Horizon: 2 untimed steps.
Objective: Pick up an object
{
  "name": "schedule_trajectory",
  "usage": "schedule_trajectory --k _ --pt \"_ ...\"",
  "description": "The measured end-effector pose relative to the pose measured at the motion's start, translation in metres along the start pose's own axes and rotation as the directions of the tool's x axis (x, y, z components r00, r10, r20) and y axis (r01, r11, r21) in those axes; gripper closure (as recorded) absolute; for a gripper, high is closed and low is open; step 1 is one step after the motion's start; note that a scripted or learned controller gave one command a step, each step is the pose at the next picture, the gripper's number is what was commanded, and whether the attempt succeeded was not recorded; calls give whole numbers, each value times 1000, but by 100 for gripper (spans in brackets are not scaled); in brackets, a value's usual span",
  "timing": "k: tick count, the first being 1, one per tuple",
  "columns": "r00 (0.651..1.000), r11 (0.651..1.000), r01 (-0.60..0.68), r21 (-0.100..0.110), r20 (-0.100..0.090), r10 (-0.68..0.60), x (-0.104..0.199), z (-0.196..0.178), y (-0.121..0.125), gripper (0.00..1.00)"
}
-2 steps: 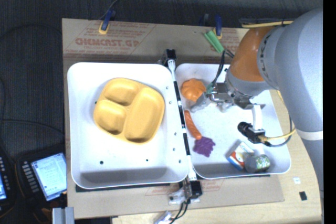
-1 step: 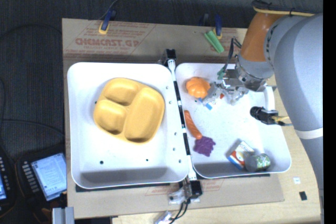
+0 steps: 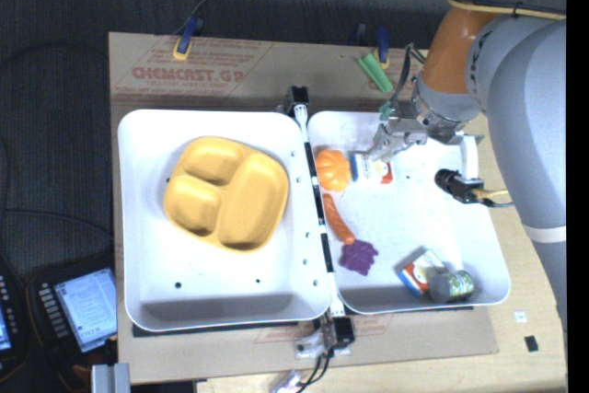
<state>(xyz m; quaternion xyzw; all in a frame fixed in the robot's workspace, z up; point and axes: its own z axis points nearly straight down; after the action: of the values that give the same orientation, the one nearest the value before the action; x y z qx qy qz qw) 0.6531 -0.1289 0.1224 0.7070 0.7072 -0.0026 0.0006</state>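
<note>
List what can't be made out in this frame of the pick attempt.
- Gripper, camera view: fingertips too small and blurred against the small white carton; grip cannot be judged.
- Carton's print: too small to read.
- Grey object in the right bin, near corner: blurred, identity unclear; it overlaps a packet.
- Arm: cut off by the right edge.

Both bins, the left bin and the right bin, look like smooth white plastic with a soft sheen. The yellow tray is glossy moulded plastic. The board at 12 o'clock is matt brown cardboard with red print. The arm looks like smooth painted metal, grey with a satin orange band
</note>
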Motion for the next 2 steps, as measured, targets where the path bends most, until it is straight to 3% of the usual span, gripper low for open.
schedule_trajectory --k 1,2 --pt "1000 1000 0 0 0 0 0 0 0 0" --pt "1000 1000 0 -10 -2 0 1 34 -77 0"
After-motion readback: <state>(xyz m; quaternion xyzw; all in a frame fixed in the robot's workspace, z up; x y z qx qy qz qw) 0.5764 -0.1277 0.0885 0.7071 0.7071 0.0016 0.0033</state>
